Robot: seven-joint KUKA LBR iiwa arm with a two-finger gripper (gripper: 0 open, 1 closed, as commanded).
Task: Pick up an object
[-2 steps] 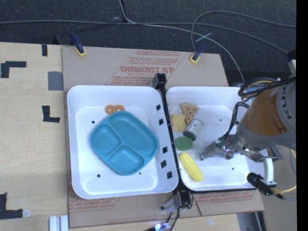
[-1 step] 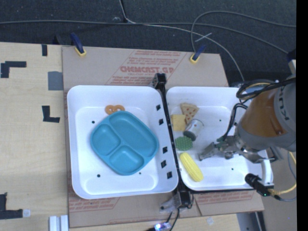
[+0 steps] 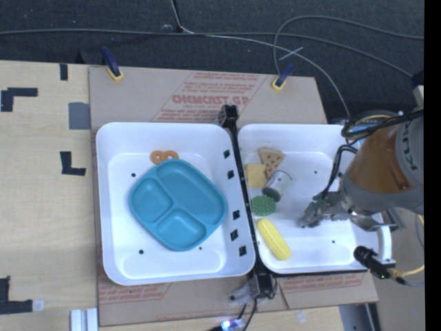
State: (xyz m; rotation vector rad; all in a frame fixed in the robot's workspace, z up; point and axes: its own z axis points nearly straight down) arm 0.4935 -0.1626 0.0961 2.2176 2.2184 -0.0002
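— What lies on the tabletop (image 3: 41,205)?
— Two white bins side by side on cardboard. The left bin (image 3: 110,205) holds a blue divided tray (image 3: 178,203), tilted, with a small orange pretzel (image 3: 164,156) touching its upper edge.
— And the right bin (image 3: 324,254)?
— Along its left wall: a yellow corn cob (image 3: 273,238) lowest, a green disc (image 3: 262,205) above it, a small metal can (image 3: 275,183) on its side, a yellow block (image 3: 255,175), and a cheese wedge (image 3: 271,158) at top.
— The arm?
— Its gripper (image 3: 311,216) hangs low over the right bin's bare floor, near the corn but apart from it. Whether the fingers are spread or closed cannot be told; nothing visible lies between them.
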